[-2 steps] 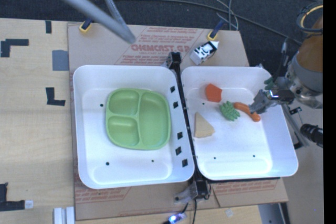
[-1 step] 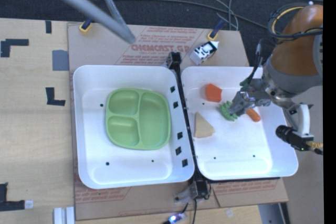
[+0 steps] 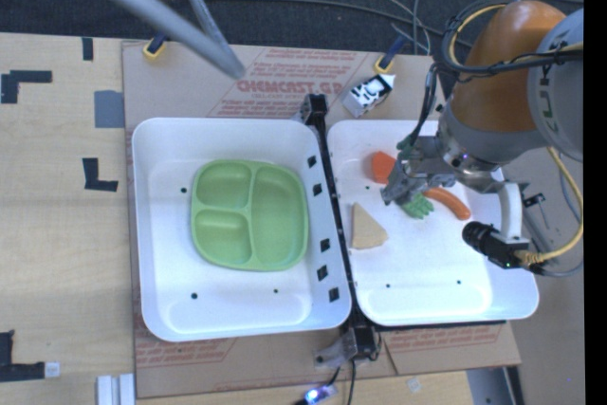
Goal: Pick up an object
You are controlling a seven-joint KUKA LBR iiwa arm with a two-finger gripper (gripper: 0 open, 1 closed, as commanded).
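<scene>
Camera view has the gripper [image 3: 406,188] low in the right bin [image 3: 446,299], its dark fingers on the leafy green end of a toy carrot [image 3: 438,201]; whether they are spread or pinched I cannot tell. An orange piece [image 3: 381,166] lies just behind, a tan wedge [image 3: 366,229] near the divider. Reaching in from the right, the arm [image 3: 507,81] bends down over the bin. Open floor remains toward the bin's front. A green divided plate [image 3: 250,213] sits in the left bin [image 3: 156,232].

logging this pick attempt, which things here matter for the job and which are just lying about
Job:
- two-finger gripper, low in the right white bin
- orange carrot with green top
- tan wedge-shaped piece
- small orange-red piece

Lying about:
- green divided plate in the left white bin
</scene>
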